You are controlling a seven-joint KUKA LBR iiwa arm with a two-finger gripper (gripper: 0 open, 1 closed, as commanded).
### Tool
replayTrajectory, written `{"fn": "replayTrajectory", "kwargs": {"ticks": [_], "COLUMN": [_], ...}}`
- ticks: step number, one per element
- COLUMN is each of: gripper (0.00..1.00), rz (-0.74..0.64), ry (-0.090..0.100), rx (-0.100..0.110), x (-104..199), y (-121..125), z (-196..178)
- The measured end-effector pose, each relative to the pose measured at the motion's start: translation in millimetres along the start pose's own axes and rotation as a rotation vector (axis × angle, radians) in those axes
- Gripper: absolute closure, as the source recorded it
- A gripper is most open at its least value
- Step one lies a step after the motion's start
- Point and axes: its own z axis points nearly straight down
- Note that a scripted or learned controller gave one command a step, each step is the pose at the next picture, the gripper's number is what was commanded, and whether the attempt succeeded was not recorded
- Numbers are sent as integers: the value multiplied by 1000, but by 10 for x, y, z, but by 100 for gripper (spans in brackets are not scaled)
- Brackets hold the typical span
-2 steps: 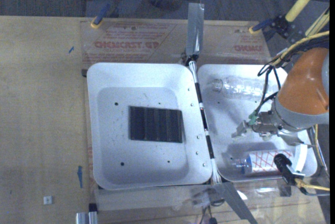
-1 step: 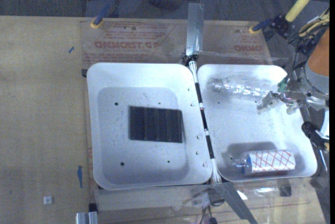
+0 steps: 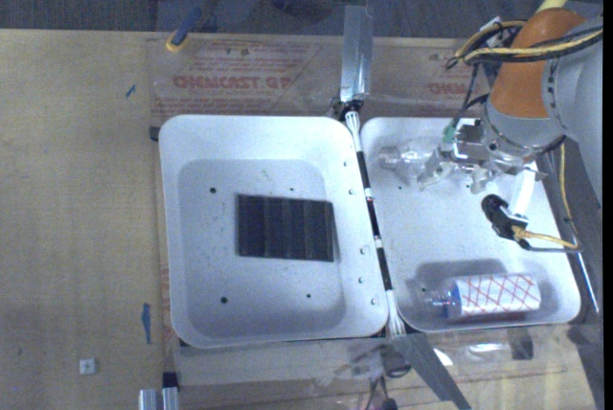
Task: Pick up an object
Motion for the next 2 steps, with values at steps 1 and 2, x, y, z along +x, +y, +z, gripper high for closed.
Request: {"fn": "replayTrajectory", "kwargs": {"ticks": [1,2], "gripper": [0,0], "rz": [0,5], "ry": [0,-2], "rx": [0,-36], "x": [0,-707], "y": [0,-230], "z": [0,-533]}}
